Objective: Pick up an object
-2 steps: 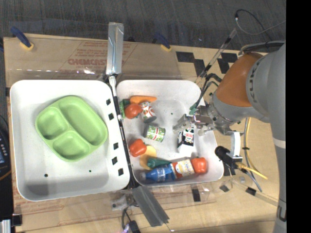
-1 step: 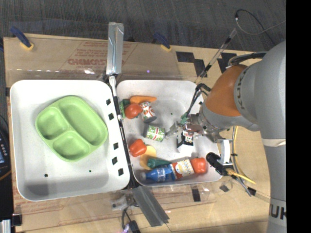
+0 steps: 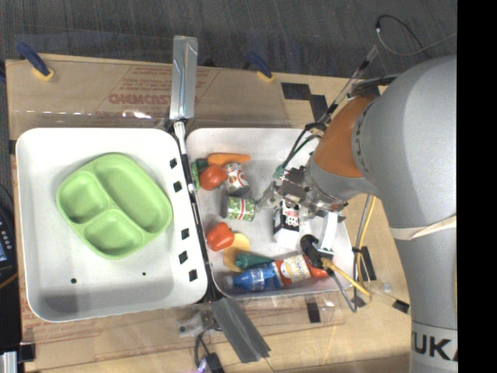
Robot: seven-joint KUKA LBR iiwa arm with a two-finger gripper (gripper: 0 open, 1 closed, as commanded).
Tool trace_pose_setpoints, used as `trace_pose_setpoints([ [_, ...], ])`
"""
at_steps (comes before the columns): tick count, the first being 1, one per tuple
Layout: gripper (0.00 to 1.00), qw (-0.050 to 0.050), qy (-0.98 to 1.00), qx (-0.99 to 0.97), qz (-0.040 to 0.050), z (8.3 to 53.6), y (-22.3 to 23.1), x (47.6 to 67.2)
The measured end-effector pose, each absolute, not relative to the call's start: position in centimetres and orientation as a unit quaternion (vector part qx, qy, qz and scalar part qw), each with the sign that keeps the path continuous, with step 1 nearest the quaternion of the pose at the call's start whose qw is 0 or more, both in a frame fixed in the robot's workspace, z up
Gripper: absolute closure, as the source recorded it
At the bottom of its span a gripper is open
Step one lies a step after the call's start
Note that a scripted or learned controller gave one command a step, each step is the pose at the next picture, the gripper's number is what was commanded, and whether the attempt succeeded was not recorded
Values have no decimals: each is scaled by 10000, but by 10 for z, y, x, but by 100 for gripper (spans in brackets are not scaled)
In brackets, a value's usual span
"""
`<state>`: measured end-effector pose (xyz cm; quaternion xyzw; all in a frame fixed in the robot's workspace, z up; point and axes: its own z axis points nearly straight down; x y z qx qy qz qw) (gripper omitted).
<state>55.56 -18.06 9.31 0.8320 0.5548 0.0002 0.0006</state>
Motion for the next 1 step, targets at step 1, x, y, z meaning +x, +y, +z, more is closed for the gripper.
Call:
trace_pose_setpoints([
  [1, 100, -8, 5567, 8307, -2, 103, -180, 555],
])
